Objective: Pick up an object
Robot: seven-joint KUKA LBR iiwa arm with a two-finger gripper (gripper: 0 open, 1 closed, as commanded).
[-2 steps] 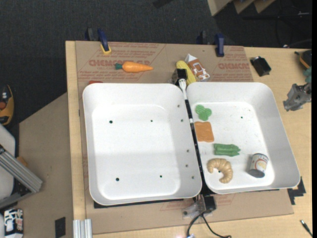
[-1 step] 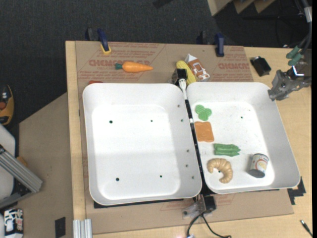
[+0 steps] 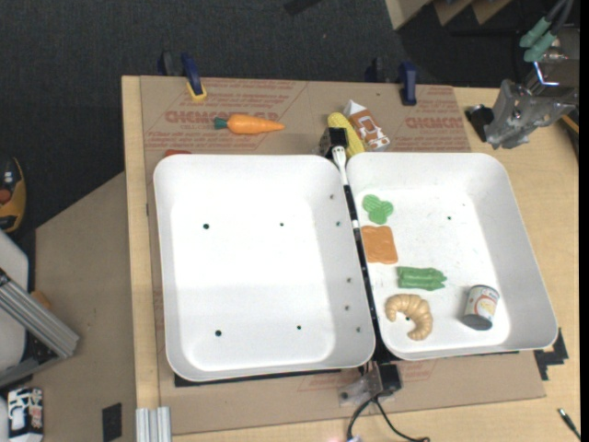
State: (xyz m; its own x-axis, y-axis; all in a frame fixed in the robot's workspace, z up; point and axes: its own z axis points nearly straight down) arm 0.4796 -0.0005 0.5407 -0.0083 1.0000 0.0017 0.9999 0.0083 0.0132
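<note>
We start at the far left: a toy carrot (image 3: 250, 125) lies on the bench (image 3: 138, 155), well outside the right bin (image 3: 515, 219) and beyond its far-left corner. The left bin (image 3: 170, 247) butts up against the right bin's left wall. At the right bin's far-left corner, just outside the rim, we have a yellow banana-like toy (image 3: 342, 127) and a small orange-and-white carton (image 3: 370, 129) touching each other.

Now inside the right bin, and here are our candidates. A green leafy toy (image 3: 377, 209) and a flat orange slab (image 3: 379, 245) hug its left wall. A green pod (image 3: 421, 278) is nearer the middle, a croissant (image 3: 410, 313) is near the front rim, and a small can (image 3: 479, 306) lies tilted at the front right.

Off past the right bin's far-right corner hangs the gripper (image 3: 515, 116), outside the rim and well apart from every toy. We can't tell whether it is open or closed from here.

What could go wrong? We'd say the slab and leaf are flat and tight to the wall, so a descent there risks striking the rim or closing on nothing. The can looks likely to roll. The pod and croissant lie close together, so one could get nudged.
</note>
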